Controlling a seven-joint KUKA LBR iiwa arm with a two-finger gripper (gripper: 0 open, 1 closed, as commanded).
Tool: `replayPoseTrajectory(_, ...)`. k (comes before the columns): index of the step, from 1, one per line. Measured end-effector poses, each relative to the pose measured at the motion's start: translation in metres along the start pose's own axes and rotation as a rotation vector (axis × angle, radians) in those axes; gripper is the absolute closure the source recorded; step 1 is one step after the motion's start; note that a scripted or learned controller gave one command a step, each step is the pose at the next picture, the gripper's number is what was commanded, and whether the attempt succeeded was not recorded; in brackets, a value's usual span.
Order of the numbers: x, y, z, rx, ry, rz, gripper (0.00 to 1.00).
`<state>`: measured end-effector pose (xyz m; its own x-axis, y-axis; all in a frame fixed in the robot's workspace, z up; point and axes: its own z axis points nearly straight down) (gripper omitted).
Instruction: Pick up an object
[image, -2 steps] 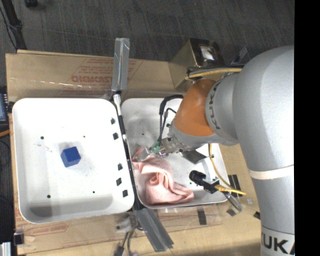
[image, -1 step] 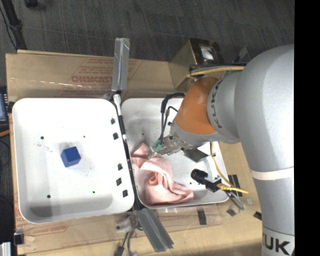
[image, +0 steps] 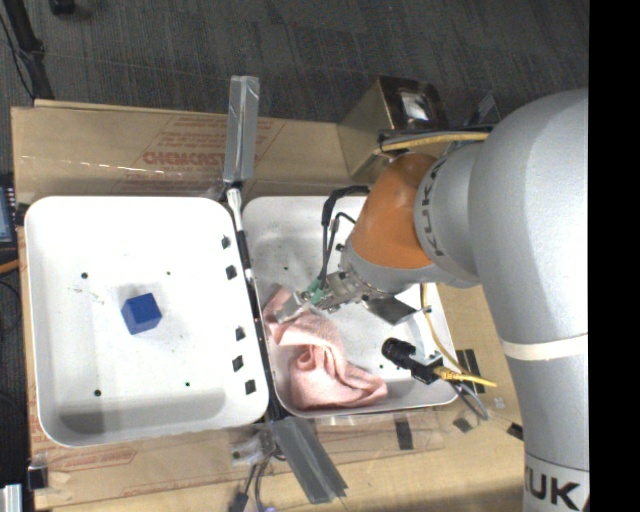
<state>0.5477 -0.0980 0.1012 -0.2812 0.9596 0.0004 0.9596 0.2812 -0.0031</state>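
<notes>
A pink cloth (image: 322, 366) lies crumpled in the near half of the right bin (image: 290, 235). One edge of it rises toward the gripper (image: 313, 296). The gripper hangs low over the bin's left-middle, right at the cloth's upper corner and seemingly touching it. A small blue cube (image: 141, 312) sits alone on the floor of the left bin (image: 60, 230), far from the gripper. The grey arm with its orange band (image: 395, 225) covers much of the right bin's far right side.
A grey divider with black clips (image: 240, 300) separates the two bins. Brown cardboard (image: 120, 150) lies under and behind them. The left bin has wide free floor around the cube.
</notes>
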Motion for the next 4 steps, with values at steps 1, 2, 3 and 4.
replayPoseTrajectory(1,0.002,-0.015,0.01,0.0,0.001,-0.002,0.0)
replayPoseTrajectory(2,-0.007,0.026,0.01,0.0,0.001,0.08,0.0)
replayPoseTrajectory(3,-0.019,0.02,0.009,0.001,0.003,0.033,0.0)
replayPoseTrajectory(4,-0.013,-0.059,0.01,0.0,0.002,0.007,0.0)
